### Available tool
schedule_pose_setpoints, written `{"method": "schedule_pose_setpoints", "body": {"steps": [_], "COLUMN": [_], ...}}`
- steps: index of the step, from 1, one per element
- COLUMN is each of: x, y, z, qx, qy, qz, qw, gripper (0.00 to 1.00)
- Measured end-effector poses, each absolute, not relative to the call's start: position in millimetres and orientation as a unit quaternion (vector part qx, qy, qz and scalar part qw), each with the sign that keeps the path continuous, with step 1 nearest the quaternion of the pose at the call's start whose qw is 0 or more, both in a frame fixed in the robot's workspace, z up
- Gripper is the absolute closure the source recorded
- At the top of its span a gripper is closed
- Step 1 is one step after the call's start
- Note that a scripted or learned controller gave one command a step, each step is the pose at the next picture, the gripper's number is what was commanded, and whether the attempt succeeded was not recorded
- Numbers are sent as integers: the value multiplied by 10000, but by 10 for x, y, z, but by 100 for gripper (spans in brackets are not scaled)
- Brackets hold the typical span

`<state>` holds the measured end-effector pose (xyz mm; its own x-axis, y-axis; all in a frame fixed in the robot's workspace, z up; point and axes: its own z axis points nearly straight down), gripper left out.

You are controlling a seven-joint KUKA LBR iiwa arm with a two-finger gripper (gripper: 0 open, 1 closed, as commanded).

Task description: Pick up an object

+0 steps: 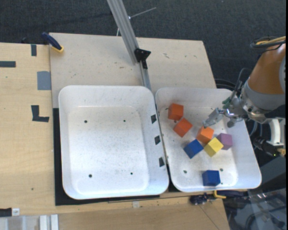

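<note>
The gripper (216,118), fingers seemingly spread and gripping nothing, hangs over the right bin (247,176) just above an orange cube (206,134) in the block cluster, probably lined up to descend on it

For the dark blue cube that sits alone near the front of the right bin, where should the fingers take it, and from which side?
Probably from straight above, gripping the dark blue cube on its left and right faces. It sits apart from the other blocks, so both faces look free. The front wall of the right bin runs close by, so a front-to-back grip seems tighter.
</note>
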<state>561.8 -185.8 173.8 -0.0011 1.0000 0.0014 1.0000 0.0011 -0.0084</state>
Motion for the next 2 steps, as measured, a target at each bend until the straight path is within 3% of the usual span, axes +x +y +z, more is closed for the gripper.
{"method": "schedule_pose_setpoints", "body": {"steps": [1, 2], "x": [5625, 5639], "y": [-1853, -1850], "z": [1298, 1426], "qx": [-7067, -7063], "qy": [-7075, -7079], "qz": [21, 6], "qw": [22, 6], "gripper": [0, 100]}}
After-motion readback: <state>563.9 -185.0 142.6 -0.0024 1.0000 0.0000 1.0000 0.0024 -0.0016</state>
